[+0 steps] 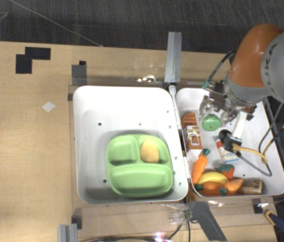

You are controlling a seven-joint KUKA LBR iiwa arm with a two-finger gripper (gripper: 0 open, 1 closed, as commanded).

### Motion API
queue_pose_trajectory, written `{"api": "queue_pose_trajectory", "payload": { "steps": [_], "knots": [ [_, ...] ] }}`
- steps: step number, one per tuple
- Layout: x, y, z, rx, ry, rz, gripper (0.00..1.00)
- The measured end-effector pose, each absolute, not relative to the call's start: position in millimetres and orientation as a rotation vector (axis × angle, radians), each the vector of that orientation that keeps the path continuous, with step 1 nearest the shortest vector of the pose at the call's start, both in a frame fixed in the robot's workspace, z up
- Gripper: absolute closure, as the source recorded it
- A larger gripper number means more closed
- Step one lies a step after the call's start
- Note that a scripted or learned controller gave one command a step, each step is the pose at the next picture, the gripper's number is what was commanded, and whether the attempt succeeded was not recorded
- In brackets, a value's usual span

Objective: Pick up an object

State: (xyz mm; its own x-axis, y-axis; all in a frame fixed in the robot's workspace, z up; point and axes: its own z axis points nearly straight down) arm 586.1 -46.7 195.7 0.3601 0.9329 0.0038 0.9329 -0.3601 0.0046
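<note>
Where the left bin (84, 150) nears its front edge, a green divided tray (137, 178) lies with a yellow egg-shaped fruit (150, 150) in its upper right compartment. In the right bin (270, 178), a brown carton (192, 133) runs along the left wall, and a carrot (199, 166), a banana (213, 177) and an orange piece (232, 185) crowd the front edge. Toward the back, the gripper (212, 116) hangs low with a round green object (211, 123) seemingly between its fingers, though the grip cannot be told for sure.
</note>
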Motion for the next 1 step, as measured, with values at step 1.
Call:
{"api": "queue_pose_trajectory", "payload": {
  "steps": [1],
  "knots": [
    [581.4, -54.7, 223.6, 2.208, 2.23, 0.006, 1.0]
  ]
}}
